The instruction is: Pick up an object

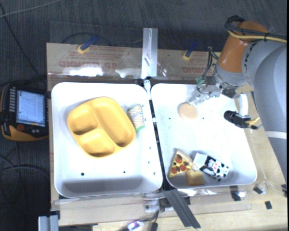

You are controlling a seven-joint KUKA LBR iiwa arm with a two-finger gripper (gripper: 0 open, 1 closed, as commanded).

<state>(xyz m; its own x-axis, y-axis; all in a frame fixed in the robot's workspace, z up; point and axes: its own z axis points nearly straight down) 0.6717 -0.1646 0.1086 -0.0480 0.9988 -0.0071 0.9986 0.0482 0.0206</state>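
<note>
A round tan disc [187,111], like a small biscuit, lies flat on the floor of the right bin [231,143], just below and to the left of the pincer [201,96]. The pincer hangs over the upper part of that bin with its tip very near the disc's upper edge; whether it touches the disc, and how far apart it stands, I cannot tell, as the metal parts blur together. Nothing can be seen held in it.

Farther from the pincer, at the near edge of the same bin, lie a toy pizza slice [181,163], a brown piece [194,177] touching it, and a black-and-white patterned block [215,167] just beside them.

Across the divider, in the left bin [62,143], well away from the pincer, a yellow divided tray [100,125] rests with a small speckled object [136,115] at its right edge.

Both bins sit on a bench with a brown board [101,57] at the back, held by blue and yellow clips. The floor around is dark carpet [19,28], with thin cables and a handheld control pendant [25,110] far to the left.
</note>
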